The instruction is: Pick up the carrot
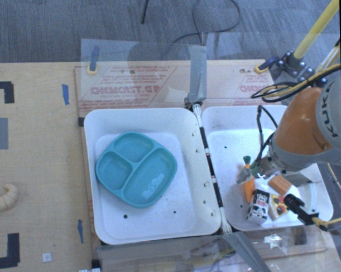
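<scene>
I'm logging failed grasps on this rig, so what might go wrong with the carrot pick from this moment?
1. The carrot lies tight among other small items in the right bin, so the pincer may nudge or grab a neighbour instead.
2. The arm covers much of that cluster, so the approach can't be checked from this view.
3. The carrot sits near the bin's inner wall, which may crowd the approach.

Brightness: even and bright, daylight-white, across the desk [37, 159] and both bins.
Shadows: soft and faint; a thin one hugs the teal plate [136, 168].
Glare: pale reflections on the clear sheet [129, 78] behind the bins; left bin [106, 218] near washed out.
Sharpness: centre fairly crisp; small items under the arm [304, 128] are muddled.
Edges: slight softness toward the corners.
</scene>
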You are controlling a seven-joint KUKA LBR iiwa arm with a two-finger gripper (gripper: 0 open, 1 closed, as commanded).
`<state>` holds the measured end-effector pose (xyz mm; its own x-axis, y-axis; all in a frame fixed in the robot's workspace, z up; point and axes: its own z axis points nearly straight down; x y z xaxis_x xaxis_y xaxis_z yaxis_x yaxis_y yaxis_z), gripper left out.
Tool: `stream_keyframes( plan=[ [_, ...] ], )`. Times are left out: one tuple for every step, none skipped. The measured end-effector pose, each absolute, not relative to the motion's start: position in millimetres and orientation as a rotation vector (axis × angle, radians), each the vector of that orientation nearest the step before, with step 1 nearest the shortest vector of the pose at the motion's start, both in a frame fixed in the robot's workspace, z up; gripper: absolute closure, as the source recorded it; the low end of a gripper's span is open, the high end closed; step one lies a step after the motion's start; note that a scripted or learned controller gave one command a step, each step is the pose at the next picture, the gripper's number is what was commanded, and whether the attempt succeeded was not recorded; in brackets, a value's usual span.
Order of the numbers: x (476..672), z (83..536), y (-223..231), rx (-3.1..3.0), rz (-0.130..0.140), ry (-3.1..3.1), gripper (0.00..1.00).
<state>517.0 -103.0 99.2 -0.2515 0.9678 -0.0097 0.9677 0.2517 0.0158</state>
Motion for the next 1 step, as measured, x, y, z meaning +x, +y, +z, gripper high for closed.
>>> stream_keyframes(
  plan=[
    [522.1, 184.9, -37.2, 1.439, 0.002, 2.79, 1.0]
  ],
)
